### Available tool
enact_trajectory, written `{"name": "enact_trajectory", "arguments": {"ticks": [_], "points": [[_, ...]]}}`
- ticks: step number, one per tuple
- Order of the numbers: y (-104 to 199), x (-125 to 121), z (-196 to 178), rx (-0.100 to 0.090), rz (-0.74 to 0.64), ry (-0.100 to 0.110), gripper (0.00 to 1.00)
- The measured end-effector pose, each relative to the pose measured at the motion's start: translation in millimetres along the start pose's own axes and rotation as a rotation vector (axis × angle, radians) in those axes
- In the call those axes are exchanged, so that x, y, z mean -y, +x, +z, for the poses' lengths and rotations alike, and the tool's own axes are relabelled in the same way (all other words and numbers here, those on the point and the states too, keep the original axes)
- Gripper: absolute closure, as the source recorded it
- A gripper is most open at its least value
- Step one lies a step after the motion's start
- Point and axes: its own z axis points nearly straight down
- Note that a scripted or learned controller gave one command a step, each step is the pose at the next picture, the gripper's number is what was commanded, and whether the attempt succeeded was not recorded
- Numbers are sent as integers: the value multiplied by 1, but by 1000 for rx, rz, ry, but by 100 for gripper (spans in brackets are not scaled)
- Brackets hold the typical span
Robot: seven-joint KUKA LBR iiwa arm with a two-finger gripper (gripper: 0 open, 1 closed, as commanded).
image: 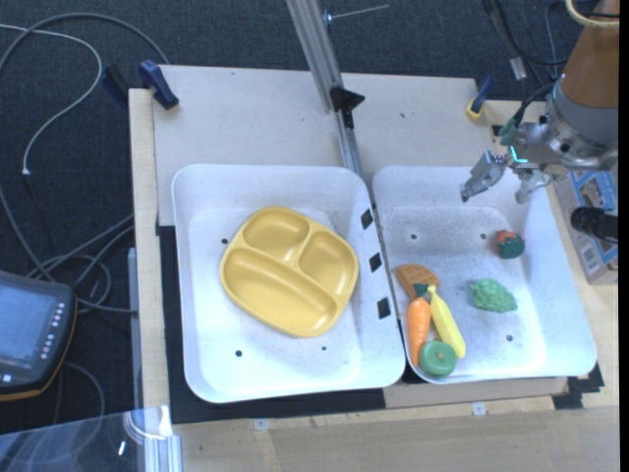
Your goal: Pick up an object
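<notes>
My gripper (503, 185) hangs open above the far end of the right bin (560, 347), with nothing between its fingers. Below it in that bin lie a small red and green toy (508, 244) near the right wall and a green leafy toy (492, 296) further forward. At the bin's near left corner a carrot (419, 327), a yellow banana (446, 324), a green apple (438, 359) and a brown piece (413, 278) sit bunched together.
The left bin (197, 362) holds a yellow divided plate (288, 269). A metal pole (319, 47) slants up from between the bins. Blue clamps (157, 84) grip the bench's far corners. Cables and a tablet (29, 332) lie at the left.
</notes>
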Motion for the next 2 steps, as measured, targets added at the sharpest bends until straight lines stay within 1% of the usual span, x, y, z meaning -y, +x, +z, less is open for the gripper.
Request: {"name": "enact_trajectory", "arguments": {"ticks": [1, 2], "points": [[-4, 4, 62, -1, 2, 7, 0], [-12, -2, 115, 0, 2, 6, 0]]}}
